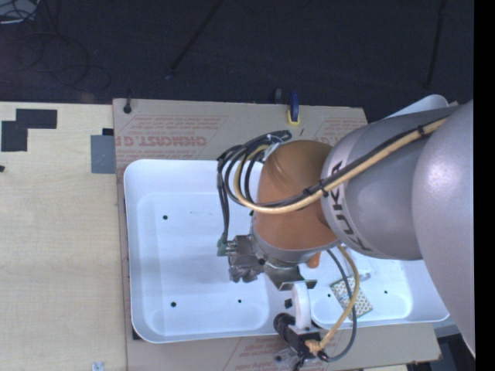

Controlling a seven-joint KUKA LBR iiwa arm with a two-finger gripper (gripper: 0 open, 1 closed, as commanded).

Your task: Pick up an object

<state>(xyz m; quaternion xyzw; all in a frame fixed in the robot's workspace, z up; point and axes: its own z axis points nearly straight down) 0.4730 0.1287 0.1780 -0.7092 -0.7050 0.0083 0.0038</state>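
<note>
Over the left bin (155, 207) | we see the gripper (246, 267) low near the divider | finger spread unclear to us | patterned object (352, 296) lies apart in right bin (402, 300)

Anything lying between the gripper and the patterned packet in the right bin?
In the camera view, the white ridge where the two bins meet lies between the gripper and the patterned packet, with cables hanging over it.

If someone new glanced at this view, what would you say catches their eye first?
The big grey arm with its orange band fills the right half, reaching in over the two white bins. Black and yellow cables loop beside the band. A small patterned packet lies in the right bin, partly under the arm.
</note>
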